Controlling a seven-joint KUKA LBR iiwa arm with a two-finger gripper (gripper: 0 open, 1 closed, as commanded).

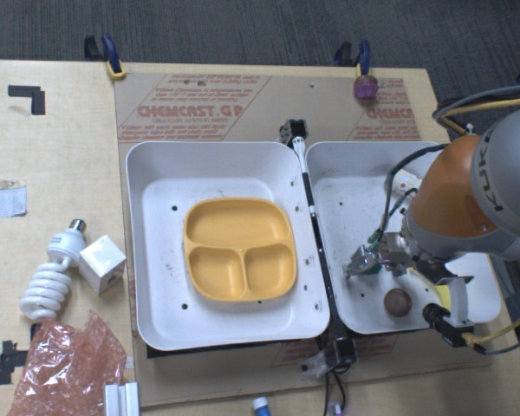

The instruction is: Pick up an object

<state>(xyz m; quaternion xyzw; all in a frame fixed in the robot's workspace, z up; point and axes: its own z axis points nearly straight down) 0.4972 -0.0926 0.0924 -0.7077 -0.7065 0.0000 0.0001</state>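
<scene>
Gripper [364, 263] low in the right bin [347, 224], finger state unreadable from here, with the small brown ball [397, 301] just beside it toward the near wall; risk: round ball rolls off or the close misses sideways.

On the desk [61, 146] we see two bins side by side. The left bin [147, 232] holds a divided plate [240, 249] near its middle. In the right bin [347, 198], a small ball [397, 302] lies toward five o'clock, with the end effector [364, 263] just beside it at ten o'clock. A bulb [52, 276] and a cube [102, 261] lie at nine o'clock of the left bin.
</scene>
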